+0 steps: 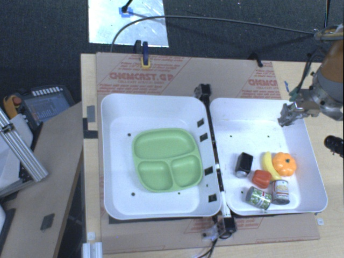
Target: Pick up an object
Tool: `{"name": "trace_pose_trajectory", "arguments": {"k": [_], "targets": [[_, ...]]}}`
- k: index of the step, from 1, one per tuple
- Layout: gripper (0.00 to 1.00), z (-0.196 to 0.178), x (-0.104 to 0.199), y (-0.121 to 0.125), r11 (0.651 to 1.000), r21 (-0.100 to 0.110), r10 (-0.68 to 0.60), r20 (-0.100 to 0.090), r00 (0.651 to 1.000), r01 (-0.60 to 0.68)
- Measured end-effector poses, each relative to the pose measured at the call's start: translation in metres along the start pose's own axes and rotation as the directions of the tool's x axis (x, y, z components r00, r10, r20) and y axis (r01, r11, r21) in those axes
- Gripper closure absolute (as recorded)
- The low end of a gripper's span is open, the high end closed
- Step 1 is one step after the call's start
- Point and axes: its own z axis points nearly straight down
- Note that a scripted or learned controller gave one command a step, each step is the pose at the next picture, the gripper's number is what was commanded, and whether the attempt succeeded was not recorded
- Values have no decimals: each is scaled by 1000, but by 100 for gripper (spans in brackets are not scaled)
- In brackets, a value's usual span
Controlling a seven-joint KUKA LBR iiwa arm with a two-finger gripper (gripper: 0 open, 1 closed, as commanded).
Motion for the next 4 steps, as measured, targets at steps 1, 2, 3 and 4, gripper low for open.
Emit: {"name": "trace_pose_trajectory", "arguments": {"k": [1, 2, 3, 4], "targets": [[100, 14, 56, 2, 1000, 0, 0, 0, 1000, 0], [100, 11, 102, 6, 1000, 0, -1, -1, 1000, 1], [100, 19, 165, 1, 1000, 0, -2, -1, 1000, 2], [100, 16, 210, 3, 1000, 0, -1, -2, 1000, 1]]}}
